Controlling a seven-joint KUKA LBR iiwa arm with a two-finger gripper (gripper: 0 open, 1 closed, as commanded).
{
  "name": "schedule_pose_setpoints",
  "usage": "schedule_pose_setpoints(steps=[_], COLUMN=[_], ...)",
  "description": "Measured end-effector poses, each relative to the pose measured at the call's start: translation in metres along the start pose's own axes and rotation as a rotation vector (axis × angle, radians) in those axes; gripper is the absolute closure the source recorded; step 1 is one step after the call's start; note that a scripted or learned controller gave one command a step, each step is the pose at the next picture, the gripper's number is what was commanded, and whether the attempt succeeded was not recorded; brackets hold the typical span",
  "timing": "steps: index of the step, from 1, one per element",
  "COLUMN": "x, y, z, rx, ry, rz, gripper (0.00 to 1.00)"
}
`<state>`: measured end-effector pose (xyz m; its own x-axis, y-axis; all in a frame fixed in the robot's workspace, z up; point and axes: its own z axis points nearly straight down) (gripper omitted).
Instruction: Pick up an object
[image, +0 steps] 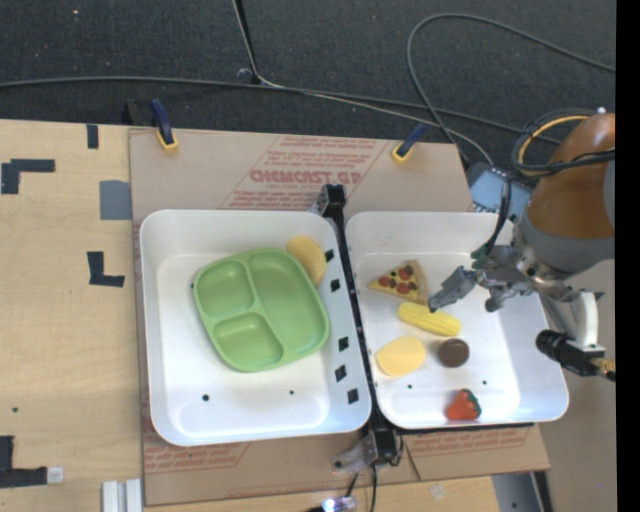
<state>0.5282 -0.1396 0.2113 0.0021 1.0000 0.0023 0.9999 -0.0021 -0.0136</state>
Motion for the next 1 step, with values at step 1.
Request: schedule_pose_setpoints(steps=[1], x=[0.0003], y=[0.0027], z=[-0.0062], rx=[-0.012], ry=[-0.002], rz=[-0.004], gripper=[0.00])
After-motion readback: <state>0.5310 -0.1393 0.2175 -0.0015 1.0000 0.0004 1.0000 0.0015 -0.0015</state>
